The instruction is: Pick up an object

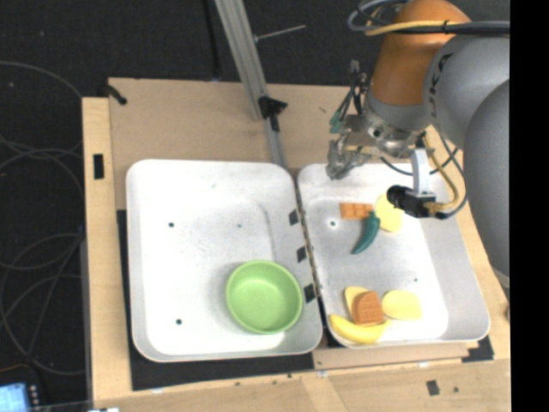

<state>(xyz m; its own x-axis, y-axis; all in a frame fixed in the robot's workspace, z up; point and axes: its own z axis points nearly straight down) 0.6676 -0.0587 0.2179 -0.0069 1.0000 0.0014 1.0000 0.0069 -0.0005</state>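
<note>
**Arm poised over the right bin, nothing picked yet**

The grey arm (463, 75) leans in over the tabletop (189, 118), its end effector (343, 157) hanging at the far rim of the right bin (446, 264); whether it is spread or pressed together I cannot tell. The left bin (189, 213) carries a green bowl (264, 295). Nearest candidates are the orange block (355, 210) and the green pepper (366, 234). It looks like the approach step; next it needs to line up and descend.
</note>
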